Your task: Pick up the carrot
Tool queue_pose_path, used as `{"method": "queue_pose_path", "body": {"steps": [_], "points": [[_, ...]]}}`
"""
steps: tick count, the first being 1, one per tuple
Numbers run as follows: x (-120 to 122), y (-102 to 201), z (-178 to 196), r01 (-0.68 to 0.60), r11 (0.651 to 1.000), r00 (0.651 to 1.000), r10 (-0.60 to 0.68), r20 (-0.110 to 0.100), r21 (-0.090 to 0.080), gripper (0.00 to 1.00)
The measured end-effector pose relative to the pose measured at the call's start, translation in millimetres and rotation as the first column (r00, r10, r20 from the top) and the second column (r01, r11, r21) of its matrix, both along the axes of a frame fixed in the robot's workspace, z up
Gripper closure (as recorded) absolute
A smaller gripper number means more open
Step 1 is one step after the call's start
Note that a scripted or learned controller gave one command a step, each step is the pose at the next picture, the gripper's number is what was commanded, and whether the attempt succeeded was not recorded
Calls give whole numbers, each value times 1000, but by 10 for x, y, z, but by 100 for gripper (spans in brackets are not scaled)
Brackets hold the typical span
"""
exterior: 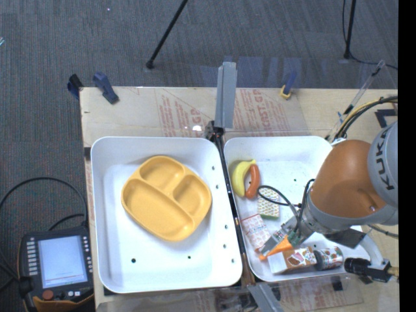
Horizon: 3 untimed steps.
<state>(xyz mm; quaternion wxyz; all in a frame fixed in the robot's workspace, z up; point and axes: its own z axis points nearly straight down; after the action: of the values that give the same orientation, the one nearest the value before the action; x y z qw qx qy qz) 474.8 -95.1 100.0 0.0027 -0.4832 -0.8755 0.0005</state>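
The carrot [272,248] is a small orange wedge lying in the right bin [286,140] near its front edge, with its tip pointing to the front left. My gripper [288,234] reaches down from the right and sits right over the carrot's thick end, touching or nearly touching it. The grey wrist and the orange band above it hide the bin floor behind the gripper.
Close to the carrot lie a red and white packet [255,230], a small carton [296,259] and a can [329,257]. Farther back are a banana [241,176], a sausage [252,181] and a pale square piece [268,207]. A yellow divided plate [167,197] lies in the left bin [104,239].
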Motion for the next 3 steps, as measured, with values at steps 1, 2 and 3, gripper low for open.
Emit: {"method": "queue_pose_path", "body": {"steps": [1, 2, 3], "points": [[-3, -4, 81, 5, 1000, 1000, -5, -3, 2, 100], [10, 423, 857, 147, 989, 989, -147, 0, -2, 100], [577, 346, 851, 465, 885, 885, -465, 0, -4, 100]]}}
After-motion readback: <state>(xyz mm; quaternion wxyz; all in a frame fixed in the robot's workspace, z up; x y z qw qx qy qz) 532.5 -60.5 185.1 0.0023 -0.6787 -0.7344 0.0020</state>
